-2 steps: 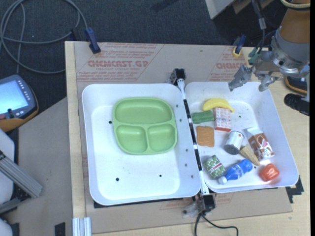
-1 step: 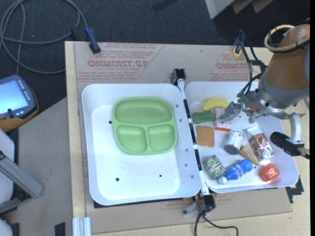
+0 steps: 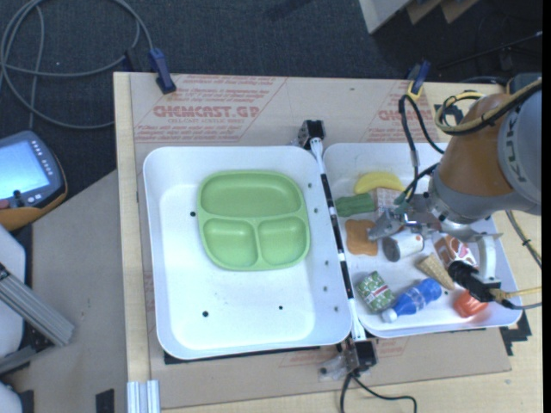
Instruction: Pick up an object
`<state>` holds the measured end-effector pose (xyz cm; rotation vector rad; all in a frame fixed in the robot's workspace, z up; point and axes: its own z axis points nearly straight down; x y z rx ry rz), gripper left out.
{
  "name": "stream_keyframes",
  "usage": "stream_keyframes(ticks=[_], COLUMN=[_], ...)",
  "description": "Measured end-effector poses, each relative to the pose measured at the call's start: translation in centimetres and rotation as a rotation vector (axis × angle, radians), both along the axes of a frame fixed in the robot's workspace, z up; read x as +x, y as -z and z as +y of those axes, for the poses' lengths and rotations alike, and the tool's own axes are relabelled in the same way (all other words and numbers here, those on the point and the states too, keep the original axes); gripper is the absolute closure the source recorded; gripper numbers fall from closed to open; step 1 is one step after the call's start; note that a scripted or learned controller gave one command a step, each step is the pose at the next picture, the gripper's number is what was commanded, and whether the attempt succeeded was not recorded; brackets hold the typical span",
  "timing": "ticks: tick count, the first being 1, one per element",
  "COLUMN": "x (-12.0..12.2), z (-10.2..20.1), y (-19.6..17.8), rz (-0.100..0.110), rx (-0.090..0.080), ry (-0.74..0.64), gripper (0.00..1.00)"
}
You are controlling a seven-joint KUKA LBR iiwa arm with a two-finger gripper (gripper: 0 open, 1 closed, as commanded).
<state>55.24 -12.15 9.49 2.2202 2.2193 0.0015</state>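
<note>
Left bin (image 3: 172, 256): white, shallow, on the desk (image 3: 215, 110); holds a green divided plate (image 3: 254, 219), lying flat in its upper half. Right bin (image 3: 499, 317): white, touching the left bin along a shared edge; holds a yellow banana (image 3: 380, 181) at the top, a green block (image 3: 355, 204) just below it, an orange piece (image 3: 361, 238), a green patterned can (image 3: 375, 290), a blue bottle (image 3: 413, 300) lying on its side and a red item (image 3: 470, 304) near the lower right corner. Arm (image 3: 491, 162): enters from the right, orange band above the wrist, bent down over the right bin. Gripper (image 3: 398, 231): low among the objects, beside the orange piece; fingers' state cannot be told, nothing seen held.
</note>
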Motion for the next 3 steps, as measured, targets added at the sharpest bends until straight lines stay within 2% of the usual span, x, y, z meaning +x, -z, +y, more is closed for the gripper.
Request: stream_keyframes(ticks=[1, 2, 3], x=[0.0, -2.9, 3.1], z=[0.0, 2.0, 8.1], y=[-0.9, -12.1, -10.2], rz=[-0.001, 0.001, 0.001], rx=[0.0, 0.001, 0.001], ry=[0.001, -0.001, -0.002], gripper=[1.0, 1.0, 1.0])
